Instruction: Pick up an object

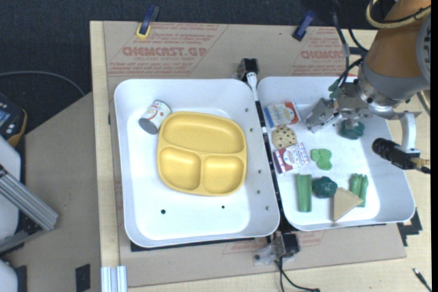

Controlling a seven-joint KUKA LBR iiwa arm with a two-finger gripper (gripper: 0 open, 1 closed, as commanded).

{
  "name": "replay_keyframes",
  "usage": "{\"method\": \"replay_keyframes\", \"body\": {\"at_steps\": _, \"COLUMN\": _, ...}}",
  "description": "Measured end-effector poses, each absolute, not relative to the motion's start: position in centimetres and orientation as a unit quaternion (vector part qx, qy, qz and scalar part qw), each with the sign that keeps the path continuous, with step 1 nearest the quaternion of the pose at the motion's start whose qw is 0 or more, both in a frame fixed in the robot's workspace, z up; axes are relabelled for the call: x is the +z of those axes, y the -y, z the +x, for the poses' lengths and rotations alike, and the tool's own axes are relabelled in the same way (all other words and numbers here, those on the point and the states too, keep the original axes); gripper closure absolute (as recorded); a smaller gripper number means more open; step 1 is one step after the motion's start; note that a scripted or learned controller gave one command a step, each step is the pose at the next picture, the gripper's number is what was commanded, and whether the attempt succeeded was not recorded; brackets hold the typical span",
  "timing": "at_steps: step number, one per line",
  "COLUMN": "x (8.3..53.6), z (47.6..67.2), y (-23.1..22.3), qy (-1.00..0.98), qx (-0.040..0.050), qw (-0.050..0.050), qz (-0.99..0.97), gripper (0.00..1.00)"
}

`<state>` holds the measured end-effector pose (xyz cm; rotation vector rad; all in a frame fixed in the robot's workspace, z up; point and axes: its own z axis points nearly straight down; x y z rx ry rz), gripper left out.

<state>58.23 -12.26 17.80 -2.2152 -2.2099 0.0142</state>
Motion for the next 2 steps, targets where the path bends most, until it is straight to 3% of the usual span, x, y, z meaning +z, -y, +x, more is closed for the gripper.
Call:
{"method": "replay_keyframes", "body": {"at_steps": 1, "x": 18.6, "z": 58.6, "y": 12.3, "qy": 0.707, "qx": 0.0002, "qw": 0.001, "qz": -0.707, "gripper": 0.0}}
{"method": "replay_keyframes", "body": {"at_steps": 2, "x": 13.9, "z": 57.6, "y": 12.3, "qy": 0.707, "qx": 0.0017, "qw": 0.003, "qz": -0.707, "gripper": 0.0}}
